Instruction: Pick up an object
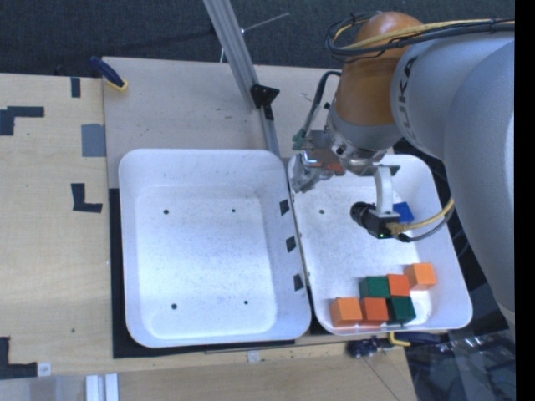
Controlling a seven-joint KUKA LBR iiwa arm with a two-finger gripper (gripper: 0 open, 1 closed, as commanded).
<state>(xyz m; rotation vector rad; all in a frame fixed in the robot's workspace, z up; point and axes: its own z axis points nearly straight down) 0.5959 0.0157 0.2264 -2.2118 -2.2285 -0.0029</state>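
At the far left of your view the bench carries dark tape marks, and a blue-and-yellow tool lies near its far edge. Next comes the left bin, its floor speckled, with four small dark dots. A grey metal bar slants down from the top to the bins' shared far corner.

In the right bin, the gripper sits low at the far left corner, under the arm's orange band; you cannot tell from here whether its fingers are apart or together. A blue block lies near the bin's right edge, just beside a black fitting on the arm. Along the near edge sit the other blocks: an orange block, another, two green blocks, and two more orange blocks, clustered toward the near right corner.
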